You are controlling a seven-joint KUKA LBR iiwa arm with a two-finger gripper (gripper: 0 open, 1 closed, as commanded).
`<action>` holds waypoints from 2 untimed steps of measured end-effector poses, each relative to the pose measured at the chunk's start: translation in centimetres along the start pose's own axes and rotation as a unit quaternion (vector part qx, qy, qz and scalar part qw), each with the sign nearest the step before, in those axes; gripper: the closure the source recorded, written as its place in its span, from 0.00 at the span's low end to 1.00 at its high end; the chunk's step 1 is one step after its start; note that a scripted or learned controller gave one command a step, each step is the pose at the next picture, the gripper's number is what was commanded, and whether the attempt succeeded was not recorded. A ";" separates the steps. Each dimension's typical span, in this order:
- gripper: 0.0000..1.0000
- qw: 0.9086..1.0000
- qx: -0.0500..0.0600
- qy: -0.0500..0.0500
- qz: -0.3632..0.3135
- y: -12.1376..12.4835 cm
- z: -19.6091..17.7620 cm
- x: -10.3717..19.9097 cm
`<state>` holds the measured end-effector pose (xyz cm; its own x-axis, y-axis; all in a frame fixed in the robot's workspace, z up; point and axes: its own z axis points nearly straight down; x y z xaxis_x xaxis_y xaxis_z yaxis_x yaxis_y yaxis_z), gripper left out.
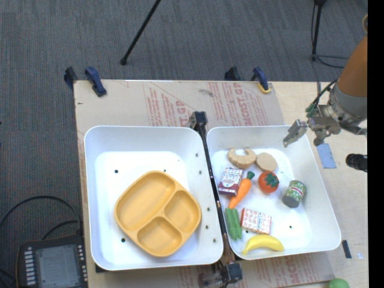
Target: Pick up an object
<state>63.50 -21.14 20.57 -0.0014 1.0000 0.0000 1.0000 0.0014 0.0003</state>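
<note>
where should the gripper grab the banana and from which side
Probably across the middle of the banana, coming straight down from above. It lies flat on the floor of the right bin, curved, with its long axis running left to right, so the fingers would close across its narrow width. The bin's near wall sits close beside it, and the small box is just behind, so a side approach looks cramped.

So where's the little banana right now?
The banana lies in the right-hand bin, near its front edge, just below the small red and white box and right of the green beans.
</note>
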 end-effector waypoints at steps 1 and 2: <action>0.00 1.000 0.002 0.001 -0.001 0.8 11.9 2.2; 1.00 1.000 0.001 0.000 -0.003 1.0 10.7 2.2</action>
<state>64.46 -18.90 9.85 -0.0070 1.0000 0.0005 1.0000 0.0070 -0.0014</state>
